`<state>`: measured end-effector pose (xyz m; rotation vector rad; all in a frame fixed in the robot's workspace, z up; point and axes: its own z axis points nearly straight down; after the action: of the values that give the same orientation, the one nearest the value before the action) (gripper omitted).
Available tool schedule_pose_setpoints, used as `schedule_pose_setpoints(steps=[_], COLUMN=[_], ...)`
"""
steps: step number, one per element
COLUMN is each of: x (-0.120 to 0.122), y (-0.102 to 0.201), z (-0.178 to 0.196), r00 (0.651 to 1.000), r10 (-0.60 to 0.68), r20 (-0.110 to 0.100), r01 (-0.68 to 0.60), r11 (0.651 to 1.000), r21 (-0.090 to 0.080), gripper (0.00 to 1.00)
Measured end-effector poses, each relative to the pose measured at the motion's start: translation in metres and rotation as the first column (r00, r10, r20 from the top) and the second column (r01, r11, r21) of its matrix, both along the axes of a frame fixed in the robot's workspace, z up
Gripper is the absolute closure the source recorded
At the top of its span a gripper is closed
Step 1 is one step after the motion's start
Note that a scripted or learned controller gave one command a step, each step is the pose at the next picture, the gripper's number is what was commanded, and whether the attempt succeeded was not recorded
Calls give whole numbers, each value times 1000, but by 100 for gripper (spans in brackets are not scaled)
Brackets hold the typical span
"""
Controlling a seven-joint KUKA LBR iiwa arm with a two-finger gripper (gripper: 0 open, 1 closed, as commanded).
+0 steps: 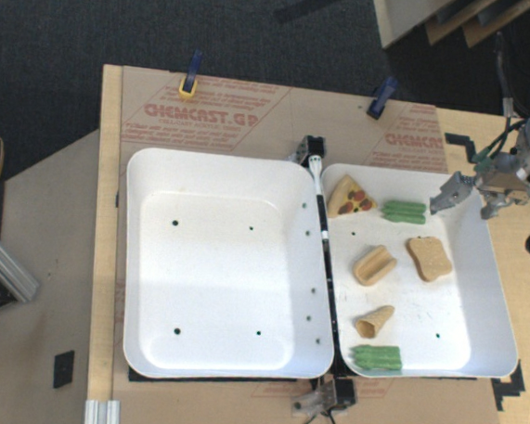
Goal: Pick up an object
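Six food pieces in the right bin [492,275] — none lifted.
Scattered across the floor, apart from one another: pizza slice [349,197] at the far left corner, green piece [403,210] just beside it, toast slice [429,259] and bread roll [375,265] mid-bin, cone [375,320] nearer, second green piece [378,358] at the near rim. Hand [472,198] poised over the far right edge — fingers spread wide, gripping nothing. Left bin [141,334] alongside on the surface [113,238].
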<state>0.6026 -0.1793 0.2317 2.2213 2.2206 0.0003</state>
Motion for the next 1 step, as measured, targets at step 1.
schedule_pose_setpoints(steps=[1], x=[-6], y=[-8], z=[-28], r00=[1000], r10=[-1], r20=[-5], r01=[1], r11=[1000], r21=[1], gripper=[0])
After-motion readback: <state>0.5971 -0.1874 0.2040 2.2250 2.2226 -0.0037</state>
